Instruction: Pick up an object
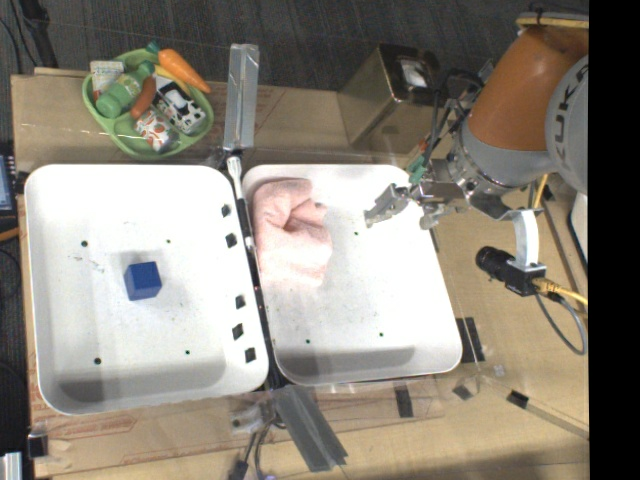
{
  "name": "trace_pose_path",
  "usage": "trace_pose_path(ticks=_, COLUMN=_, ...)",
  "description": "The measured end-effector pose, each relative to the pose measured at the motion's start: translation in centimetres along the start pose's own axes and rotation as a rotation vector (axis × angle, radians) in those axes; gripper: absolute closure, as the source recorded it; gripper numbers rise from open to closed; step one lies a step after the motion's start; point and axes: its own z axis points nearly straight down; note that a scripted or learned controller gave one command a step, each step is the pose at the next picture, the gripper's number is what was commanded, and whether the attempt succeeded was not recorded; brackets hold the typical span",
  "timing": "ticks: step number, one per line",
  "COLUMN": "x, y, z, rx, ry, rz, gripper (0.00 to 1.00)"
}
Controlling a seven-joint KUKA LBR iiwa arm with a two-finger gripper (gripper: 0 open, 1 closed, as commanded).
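nothing picked yet: my pincer (384,206) hangs over the right bin (400,313), grip state unclear, near the pink cloth (290,233); the blue cube (143,279) lies untouched.

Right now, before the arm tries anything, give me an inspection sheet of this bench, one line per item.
Surface: two shallow white bins side by side, left bin and right bin, on a wooden bench.
Job's things: blue cube lies in the left bin; pink cloth, crumpled, lies at the left side of the right bin.
Clutter: green bowl of toy food, behind the left bin.
Grippers: pincer over the right bin's far right part, apart from the cloth, nothing seen between its fingers.
Cables: yellow cable and a grey one on the bench right of the bins.
Surroundings: dark carpet beyond the bench.
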Motion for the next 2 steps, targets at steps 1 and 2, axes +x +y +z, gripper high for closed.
trace_pose_path(ticks=1, x=0.0, y=0.0, z=0.0, rx=0.0, ry=0.0, rz=0.0, gripper=0.0)
trace_pose_path(ticks=2, x=5.6, y=-1.5, z=-1.7, rx=0.0, ry=0.0, rz=0.035, gripper=0.0)
